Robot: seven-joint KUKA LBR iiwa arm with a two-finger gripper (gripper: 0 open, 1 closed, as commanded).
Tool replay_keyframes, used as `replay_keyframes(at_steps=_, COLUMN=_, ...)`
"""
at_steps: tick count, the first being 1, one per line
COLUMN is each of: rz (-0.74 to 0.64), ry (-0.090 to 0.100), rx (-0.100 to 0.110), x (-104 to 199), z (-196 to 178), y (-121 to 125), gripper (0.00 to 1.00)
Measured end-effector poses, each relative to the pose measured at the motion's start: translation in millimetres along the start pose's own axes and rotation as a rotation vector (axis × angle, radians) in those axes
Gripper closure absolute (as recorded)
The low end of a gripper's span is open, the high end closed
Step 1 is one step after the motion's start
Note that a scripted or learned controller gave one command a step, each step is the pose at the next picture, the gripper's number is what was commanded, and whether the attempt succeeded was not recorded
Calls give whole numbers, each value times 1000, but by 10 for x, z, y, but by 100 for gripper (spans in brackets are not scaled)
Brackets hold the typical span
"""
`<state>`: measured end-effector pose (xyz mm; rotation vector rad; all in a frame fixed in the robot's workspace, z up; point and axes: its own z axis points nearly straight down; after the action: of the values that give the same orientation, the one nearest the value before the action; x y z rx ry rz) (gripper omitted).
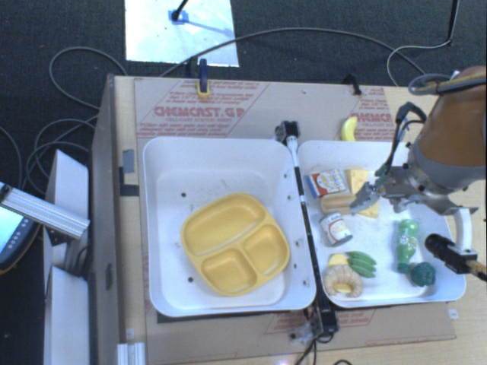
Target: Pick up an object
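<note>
Currently the gripper (365, 198) hangs low over the right bin (449, 289), at the yellow cheese wedge (359, 182) just right of the red-labelled packet (328, 181). Whether its claw is spread or closed, I cannot tell. Judgement: centre on one item, clear of the small can (335, 228) below the packet, before closing. Bench board (199, 113) print reads roughly "CHEMCAST GP"; packet text illegible.

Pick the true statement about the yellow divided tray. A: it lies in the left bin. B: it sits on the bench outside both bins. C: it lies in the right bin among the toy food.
A: the yellow tray lies alone inside the left bin, while the toy food is in the right bin.
</note>
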<state>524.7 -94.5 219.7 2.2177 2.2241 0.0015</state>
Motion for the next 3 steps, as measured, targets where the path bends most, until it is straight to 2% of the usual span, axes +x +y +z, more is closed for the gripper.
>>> replay_keyframes(at_steps=1, rz=2, ry=0, rx=-1, x=-7, z=1225, y=188, gripper=0)
replay_keyframes(at_steps=2, rz=2, ry=0, rx=1, x=34, z=1356, y=-86, gripper=0)
replay_keyframes(at_steps=3, rz=1, ry=1, rx=-2, x=34, z=1245, y=-71, gripper=100)
